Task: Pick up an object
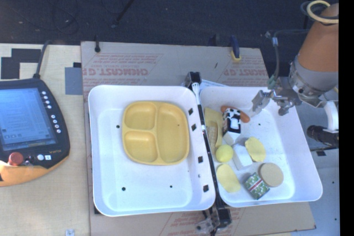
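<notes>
Grey metal fingers [272, 101] are spread apart and hold nothing, hanging over the far right corner of the right bin [301, 143]. Just left of them lies a black and white toy cow [233, 120] with an orange piece [235, 113] at its far side. Nearer sit a yellow ball [224, 153], a round tan lid [271, 174] and a green can [255, 185], and the left bin [105, 152] holds a yellow tray [155, 132].

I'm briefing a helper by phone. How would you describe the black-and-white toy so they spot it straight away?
Start at the right bin, the one crowded with small items. Near its upper left, beside an orange piece, stands the black-and-white toy. It is the only black-and-white patched thing among yellow and white neighbours.
</notes>
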`<state>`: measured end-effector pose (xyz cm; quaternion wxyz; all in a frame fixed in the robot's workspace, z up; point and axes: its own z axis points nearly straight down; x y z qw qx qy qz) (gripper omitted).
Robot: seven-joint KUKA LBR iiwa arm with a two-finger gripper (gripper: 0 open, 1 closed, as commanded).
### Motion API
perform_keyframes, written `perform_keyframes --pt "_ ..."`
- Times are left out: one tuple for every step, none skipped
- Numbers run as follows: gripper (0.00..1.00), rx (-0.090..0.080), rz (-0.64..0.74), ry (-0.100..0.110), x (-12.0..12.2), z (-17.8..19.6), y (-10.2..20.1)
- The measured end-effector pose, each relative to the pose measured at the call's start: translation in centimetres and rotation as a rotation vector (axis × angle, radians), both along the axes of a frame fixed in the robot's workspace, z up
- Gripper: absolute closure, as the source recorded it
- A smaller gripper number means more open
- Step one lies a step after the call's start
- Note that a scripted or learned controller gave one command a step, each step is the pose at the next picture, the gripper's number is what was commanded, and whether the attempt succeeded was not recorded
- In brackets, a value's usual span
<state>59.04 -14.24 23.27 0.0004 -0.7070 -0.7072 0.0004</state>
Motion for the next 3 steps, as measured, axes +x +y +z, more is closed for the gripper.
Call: perform_keyframes --pt "0.00 -0.002 0.000 -0.005 5.1 -13.2 3.6" --pt "0.00 0.002 -0.001 -0.001 4.4 -14.3 2.1" --pt "1.00 0.002 -0.001 -0.003 4.5 -13.2 2.1"
